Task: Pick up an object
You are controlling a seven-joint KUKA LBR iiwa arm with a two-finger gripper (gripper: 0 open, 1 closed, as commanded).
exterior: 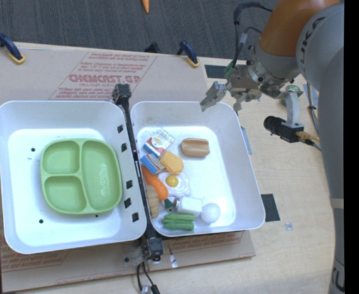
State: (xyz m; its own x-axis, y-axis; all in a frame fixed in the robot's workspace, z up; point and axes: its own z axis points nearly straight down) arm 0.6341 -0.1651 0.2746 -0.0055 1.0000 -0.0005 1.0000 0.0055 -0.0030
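Note:
My gripper [223, 102] hangs over the far right corner of the right bin [244, 182], open, with nothing between its fingers [209, 98]. Toy foods lie in this bin, mostly along its left side. A brown bread roll [195, 146] is the one closest to the gripper, a little below and left of it. A yellow corn cob [171, 162], a blue piece [149, 164] and a small printed packet [159, 141] lie further left. Toward the near edge are an orange carrot [158, 187], a fried egg [174, 181], a white egg [211, 212], a white block [191, 205] and green beans [178, 223].
The left bin [8, 164] holds a green divided plate [81, 176]. A black hinge strip [129, 158] runs between the bins. Both bins rest on a cardboard sheet [106, 72] held by blue-and-yellow clamps [188, 52]. A small orange carrot [145, 2] lies on the dark floor beyond.

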